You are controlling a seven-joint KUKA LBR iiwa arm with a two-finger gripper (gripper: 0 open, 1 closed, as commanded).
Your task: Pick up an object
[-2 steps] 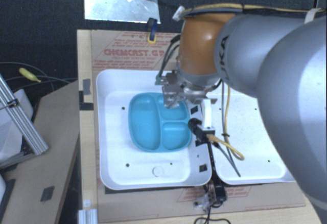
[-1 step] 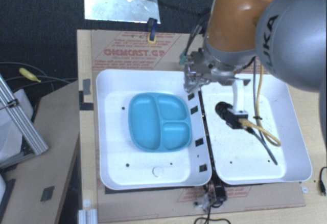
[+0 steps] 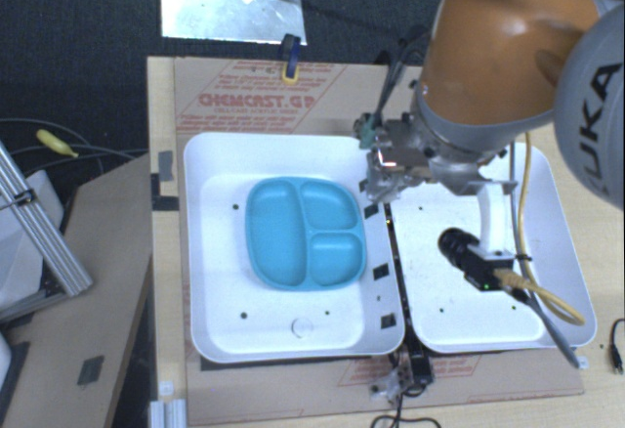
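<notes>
A blue divided plate (image 3: 305, 233) lies flat in the left white bin (image 3: 217, 319), at the centre of the frame, its three compartments facing up. The arm (image 3: 508, 55) fills the upper right, with the pincer (image 3: 391, 167) apparently above the seam between the bins, over the plate's upper right corner; whether it is spread or pressed together I cannot tell. A black cylindrical part (image 3: 471, 260) hangs over the right bin (image 3: 449, 323).
</notes>
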